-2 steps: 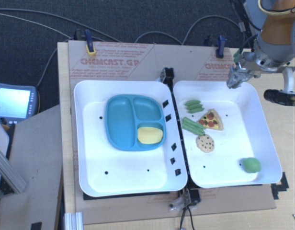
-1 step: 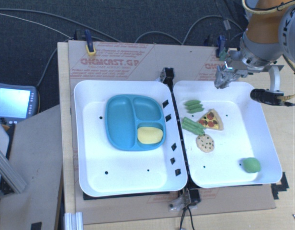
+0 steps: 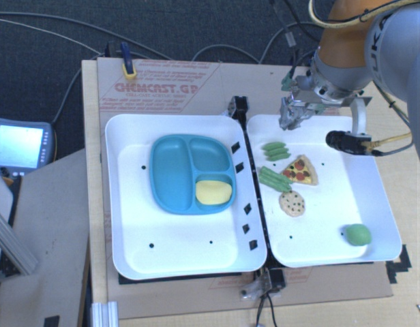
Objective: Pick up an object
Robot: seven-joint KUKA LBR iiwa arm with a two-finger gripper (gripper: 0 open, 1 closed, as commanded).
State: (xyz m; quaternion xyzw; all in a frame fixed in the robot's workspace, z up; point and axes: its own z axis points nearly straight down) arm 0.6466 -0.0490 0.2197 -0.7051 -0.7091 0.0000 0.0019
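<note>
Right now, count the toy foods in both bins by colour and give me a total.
Green: 3, two bean pods and a round green ball
Yellow: 1, yellow lump
Orange-red: 1, pizza slice
Tan: 1, cookie
Total: 6

A robotics lab: loose cables (image 3: 53,24), a teach pendant (image 3: 20,144), bins (image 3: 128,251) on a plywood bench (image 3: 94,114).
</note>
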